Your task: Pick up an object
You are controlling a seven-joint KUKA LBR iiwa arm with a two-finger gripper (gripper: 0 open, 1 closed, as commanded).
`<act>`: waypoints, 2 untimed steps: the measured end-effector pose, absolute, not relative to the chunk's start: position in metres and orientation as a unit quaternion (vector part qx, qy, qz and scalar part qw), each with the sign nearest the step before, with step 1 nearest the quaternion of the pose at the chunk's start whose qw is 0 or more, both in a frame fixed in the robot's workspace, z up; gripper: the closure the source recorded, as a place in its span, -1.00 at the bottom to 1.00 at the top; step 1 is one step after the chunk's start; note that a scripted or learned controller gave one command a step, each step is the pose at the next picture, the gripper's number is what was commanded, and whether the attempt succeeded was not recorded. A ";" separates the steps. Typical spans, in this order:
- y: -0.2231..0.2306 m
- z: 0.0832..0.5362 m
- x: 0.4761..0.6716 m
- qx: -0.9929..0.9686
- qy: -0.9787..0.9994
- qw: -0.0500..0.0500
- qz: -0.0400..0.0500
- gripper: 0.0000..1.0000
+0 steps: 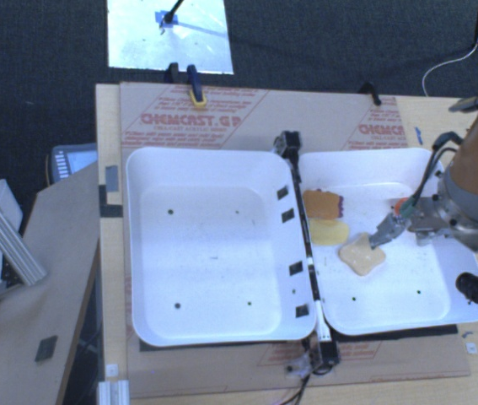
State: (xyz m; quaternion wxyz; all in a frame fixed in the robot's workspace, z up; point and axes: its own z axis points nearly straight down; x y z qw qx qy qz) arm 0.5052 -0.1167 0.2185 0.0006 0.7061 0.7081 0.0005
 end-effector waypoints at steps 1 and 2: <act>-0.117 0.230 0.506 0.706 0.709 0.002 0.002 1.00; -0.049 0.353 0.540 0.702 0.712 0.006 0.006 1.00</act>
